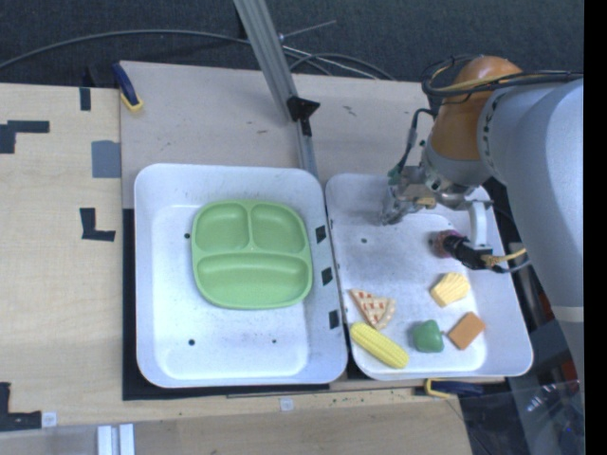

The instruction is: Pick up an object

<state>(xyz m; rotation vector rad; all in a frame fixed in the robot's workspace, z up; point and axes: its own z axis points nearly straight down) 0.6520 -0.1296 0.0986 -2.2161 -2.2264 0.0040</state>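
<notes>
The gripper [392, 213] hangs low over the upper part of the right bin [356, 192], nothing visible between its fingers; how wide they stand, I cannot tell from this angle. Every toy lies toward the bin's near end, well clear of the gripper: a yellow cheese wedge [450, 289], an orange block [466, 330], a green pepper [428, 336], a pizza slice [373, 307] and a corn cob [379, 345] just beside it. Across the divide, the left bin [156, 254] carries a green divided plate [251, 255], well apart from the gripper.
</notes>
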